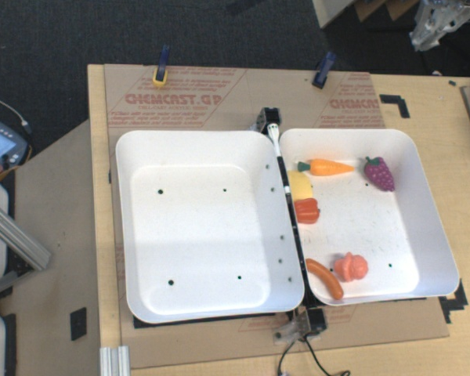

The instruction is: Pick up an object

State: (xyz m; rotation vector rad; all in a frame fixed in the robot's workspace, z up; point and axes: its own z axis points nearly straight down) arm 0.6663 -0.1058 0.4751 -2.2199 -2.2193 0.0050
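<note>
Right bin (pixel 423 210) holds all candidate objs, six small toy food items; left bin (pixel 141 210) sits just beside it, walls touching along the centre seam.

Positions, right bin: carrot (pixel 329 166) lies flat at far side, long axis across the bin; grape bunch (pixel 380 173) just beside its tip, near far right corner; yellow piece (pixel 298 186) and red pepper (pixel 306 210) sit tight against the left wall, touching each other; sausage (pixel 325 278) lies at a slant at near left corner, close to the rim; pink piece (pixel 351 267) just beside it, appears to touch.

Handling, judged: all look like moulded plastic, so light, stiff, prob. smooth and a bit slippery; not fragile; round forms likely to roll or squirt out under a pinch.

Best hold, judged: carrot at mid-body, fingers across the narrow axis, free floor on both sides; grape bunch second choice, bumpy surface should aid grip; yellow piece and pepper poor, wall blocks one finger; sausage risky, rim and neighbour crowd it.

Gripper (pixel 439 18) at top right corner, outside and well apart from the bins; metal end partly cropped; whether its hand is parted or closed cannot be told; nothing seen in it.
</note>
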